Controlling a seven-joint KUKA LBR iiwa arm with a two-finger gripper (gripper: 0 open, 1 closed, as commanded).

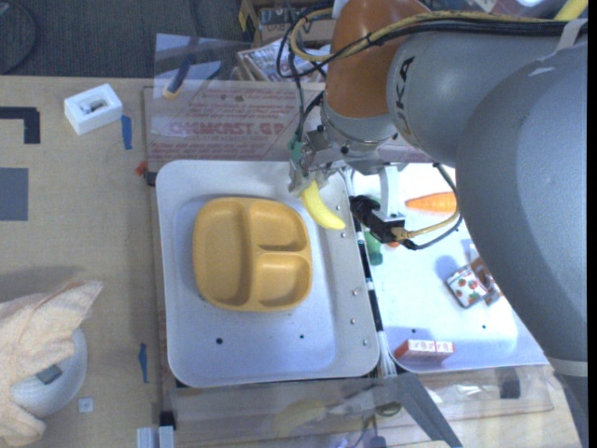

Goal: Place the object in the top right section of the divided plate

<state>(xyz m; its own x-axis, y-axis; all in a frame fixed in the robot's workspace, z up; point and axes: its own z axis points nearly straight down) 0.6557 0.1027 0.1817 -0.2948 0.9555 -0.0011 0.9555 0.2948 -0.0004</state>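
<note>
gripper (308,177) clamped on banana (324,209) | above left bin (187,343) near its right rim | ease left — release over divided plate (252,252) top right section

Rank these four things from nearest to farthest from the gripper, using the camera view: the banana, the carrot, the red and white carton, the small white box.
From the gripper:
1. Banana, right below its fingertips, at the left bin's right edge.
2. Carrot, to the right in the right bin.
3. Red and white carton, at the right bin's near edge.
4. Small white box, far left on the bench.

arm (485,110) hides right bin's (485,315) far half; carrot (431,202) partly covered; banana's (322,208) top end tucked under hand (303,177).
</note>
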